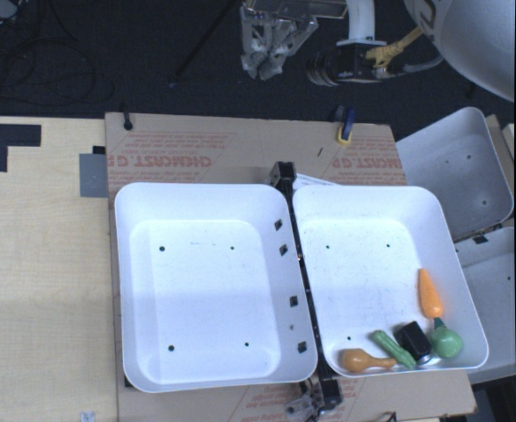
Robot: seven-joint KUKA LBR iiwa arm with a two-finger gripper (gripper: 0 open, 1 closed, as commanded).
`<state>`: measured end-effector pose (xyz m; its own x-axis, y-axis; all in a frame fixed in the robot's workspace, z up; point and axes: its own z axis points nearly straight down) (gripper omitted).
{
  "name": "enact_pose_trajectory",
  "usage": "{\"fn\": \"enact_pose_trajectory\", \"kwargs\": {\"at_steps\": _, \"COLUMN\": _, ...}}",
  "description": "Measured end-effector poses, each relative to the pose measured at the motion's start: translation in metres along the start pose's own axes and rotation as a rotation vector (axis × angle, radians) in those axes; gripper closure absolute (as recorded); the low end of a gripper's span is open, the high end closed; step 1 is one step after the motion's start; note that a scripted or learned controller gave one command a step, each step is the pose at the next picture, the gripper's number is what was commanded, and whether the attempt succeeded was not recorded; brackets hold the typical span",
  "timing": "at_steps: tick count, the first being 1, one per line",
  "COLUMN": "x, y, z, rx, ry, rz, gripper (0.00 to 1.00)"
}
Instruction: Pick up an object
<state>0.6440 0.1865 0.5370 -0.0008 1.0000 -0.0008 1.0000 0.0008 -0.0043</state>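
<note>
Clearly worth starting with the 2 white bins, side by side and touching along the middle seam: left bin (205, 297) and right bin (363, 271). Note the arm (473, 25) at the far right, well apart from both bins, and the gripper (271, 51) hanging beyond the far edge of the bench. Cannot tell from this angle whether spread or pressed together; nothing seen held.

Look for targets in the near right corner of the right bin, where 5 small things crowd together:
- an orange carrot-shaped piece (430, 294) along the right wall
- a green round-headed piece (447, 342) in the corner
- a black block (413, 340) just left of that
- a green stick (391, 347) touching the block
- an orange gourd-shaped piece (364, 360) by the near wall

Pick the carrot-shaped piece, probably the easiest, lying slightly apart from the rest. Come down from above, close across its narrow width, stay off the right wall, and lift only after a firm close.
</note>
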Motion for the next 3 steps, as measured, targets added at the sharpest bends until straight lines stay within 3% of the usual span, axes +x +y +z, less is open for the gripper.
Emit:
{"fn": "enact_pose_trajectory", "kwargs": {"at_steps": 1, "x": 0.000, "y": 0.000, "z": 0.000, "rx": 0.000, "ry": 0.000, "rz": -0.001, "gripper": 1.00}}
{"fn": "enact_pose_trajectory", "kwargs": {"at_steps": 2, "x": 0.038, "y": 0.000, "z": 0.000, "rx": 0.000, "ry": 0.000, "rz": -0.003, "gripper": 1.00}}
{"fn": "enact_pose_trajectory", "kwargs": {"at_steps": 3, "x": 0.040, "y": 0.000, "z": 0.000, "rx": 0.000, "ry": 0.000, "rz": -0.001, "gripper": 1.00}}
